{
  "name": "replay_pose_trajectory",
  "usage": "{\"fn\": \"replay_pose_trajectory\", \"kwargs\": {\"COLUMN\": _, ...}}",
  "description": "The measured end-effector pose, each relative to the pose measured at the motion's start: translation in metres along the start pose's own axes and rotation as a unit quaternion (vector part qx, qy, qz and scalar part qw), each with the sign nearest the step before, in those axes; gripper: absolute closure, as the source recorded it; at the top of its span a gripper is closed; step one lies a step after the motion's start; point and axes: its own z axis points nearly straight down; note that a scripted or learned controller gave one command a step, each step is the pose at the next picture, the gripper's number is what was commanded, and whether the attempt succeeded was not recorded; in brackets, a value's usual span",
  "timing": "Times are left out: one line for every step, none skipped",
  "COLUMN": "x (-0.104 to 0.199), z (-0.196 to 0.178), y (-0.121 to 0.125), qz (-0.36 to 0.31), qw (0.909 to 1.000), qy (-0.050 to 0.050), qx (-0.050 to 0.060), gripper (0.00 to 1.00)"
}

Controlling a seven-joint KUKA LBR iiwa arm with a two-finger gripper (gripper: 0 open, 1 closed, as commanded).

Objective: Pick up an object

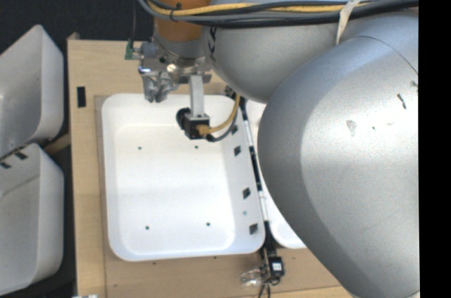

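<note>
Camera view: the gripper (156,89) hangs over the far rim of the left white bin (113,219), its fingers slightly apart and gripping nothing. No object to pick up is visible on the bare bin floor, so its direction from the gripper cannot be told. The arm (331,149) covers most of the right bin (282,237); open floor lies below the gripper.

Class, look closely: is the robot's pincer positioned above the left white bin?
Yes, the pincer hangs over the far edge of the shallow white plastic left bin.
</note>
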Motion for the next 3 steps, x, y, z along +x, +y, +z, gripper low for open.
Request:
{"fn": "replay_pose_trajectory", "kwargs": {"x": -0.004, "z": -0.06, "y": 0.039, "qz": 0.0, "qw": 1.0, "qy": -0.001, "qx": 0.003, "gripper": 1.0}}
{"fn": "replay_pose_trajectory", "kwargs": {"x": 0.008, "z": -0.3, "y": 0.025, "qz": -0.001, "qw": 1.0, "qy": 0.001, "qx": -0.003, "gripper": 1.0}}
{"fn": "replay_pose_trajectory", "kwargs": {"x": -0.077, "z": -0.301, "y": -0.014, "qz": 0.005, "qw": 1.0, "qy": -0.002, "qx": 0.006, "gripper": 1.0}}
